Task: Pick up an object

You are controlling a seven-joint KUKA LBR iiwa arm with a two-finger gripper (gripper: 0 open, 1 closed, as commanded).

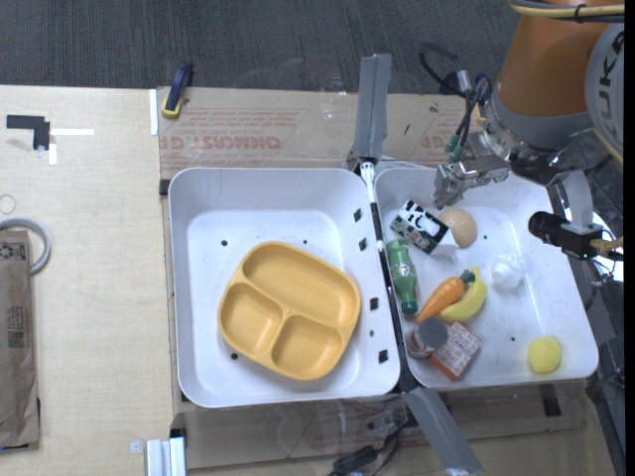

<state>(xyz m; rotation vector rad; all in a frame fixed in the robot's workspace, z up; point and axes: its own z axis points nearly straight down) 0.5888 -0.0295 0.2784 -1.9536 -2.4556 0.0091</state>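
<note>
The right bin point(556, 216) holds several small things: a black-and-white box point(422, 226), a tan egg-shaped item point(459, 228), a green bottle point(401, 274), a carrot point(440, 297), a banana point(468, 301), a white crumpled item point(508, 273), a yellow ball point(544, 355), a small can point(429, 337) and an orange packet point(457, 351). My gripper point(451, 188) hangs over the bin's far side, just above and behind the tan item and the box. I see nothing held in it.
A yellow divided plate point(288, 310) lies in the left bin point(198, 266). A grey divider post point(372, 107) stands behind the bins. A black camera mount point(561, 231) juts in at the right. A brown bag point(18, 335) lies on the bench at far left.
</note>
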